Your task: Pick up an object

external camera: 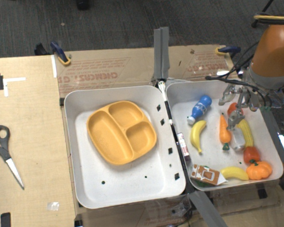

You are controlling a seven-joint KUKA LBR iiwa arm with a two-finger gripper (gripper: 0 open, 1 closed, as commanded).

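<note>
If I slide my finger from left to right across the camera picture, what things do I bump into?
Grey-handled metal scissors → yellow three-part plastic plate → blue and white toy bottle → orange toy carrot → small orange toy pumpkin.

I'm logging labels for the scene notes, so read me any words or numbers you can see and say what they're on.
Red mirrored print on the cardboard sheet behind the bins: too blurred to read.
Blue bottle label: too small to read.
Small carton in the right bin: print unreadable.
</note>
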